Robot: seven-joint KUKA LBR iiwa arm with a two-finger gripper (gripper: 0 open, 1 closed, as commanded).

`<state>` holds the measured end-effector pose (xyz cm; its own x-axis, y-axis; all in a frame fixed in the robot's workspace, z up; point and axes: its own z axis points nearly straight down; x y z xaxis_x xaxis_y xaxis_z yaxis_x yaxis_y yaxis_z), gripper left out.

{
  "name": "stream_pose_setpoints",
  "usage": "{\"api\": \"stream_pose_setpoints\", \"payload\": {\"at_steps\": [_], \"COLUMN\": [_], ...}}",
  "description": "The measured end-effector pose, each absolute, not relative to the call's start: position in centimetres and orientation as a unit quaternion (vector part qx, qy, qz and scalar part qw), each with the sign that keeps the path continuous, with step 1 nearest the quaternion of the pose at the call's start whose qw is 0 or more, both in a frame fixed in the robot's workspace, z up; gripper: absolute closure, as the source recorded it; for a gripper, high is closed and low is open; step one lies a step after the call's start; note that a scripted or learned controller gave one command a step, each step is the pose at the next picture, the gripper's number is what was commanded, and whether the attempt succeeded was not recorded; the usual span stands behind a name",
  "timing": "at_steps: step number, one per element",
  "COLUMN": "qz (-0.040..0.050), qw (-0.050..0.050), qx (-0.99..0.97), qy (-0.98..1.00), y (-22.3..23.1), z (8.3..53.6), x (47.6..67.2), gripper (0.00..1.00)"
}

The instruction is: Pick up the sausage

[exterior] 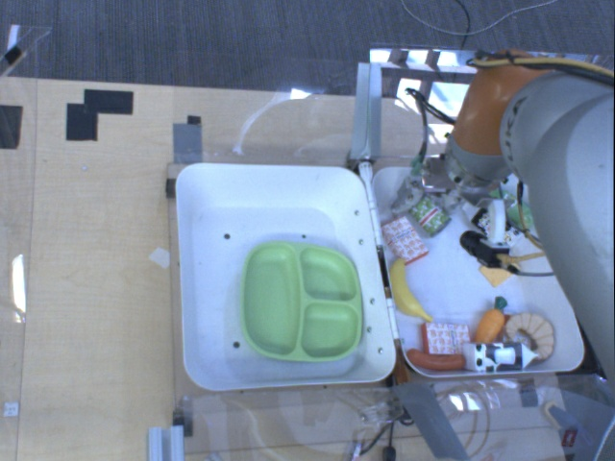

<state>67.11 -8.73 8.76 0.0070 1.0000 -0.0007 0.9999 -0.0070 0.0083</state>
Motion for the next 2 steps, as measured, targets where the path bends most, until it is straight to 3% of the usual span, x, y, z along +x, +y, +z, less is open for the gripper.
{"api": "stream_pose_setpoints", "payload": {"at_steps": [1,2], "qz": [0.0030,0.0062], "qw": [0.001,0.002], "qx": [0.875,0.949], "qy": [0.484,0.315], "y": [-8.7,-10.1], "z": [8.8,9.0], "x": [63.9,53.9], "gripper": [0.00,0.00]}}
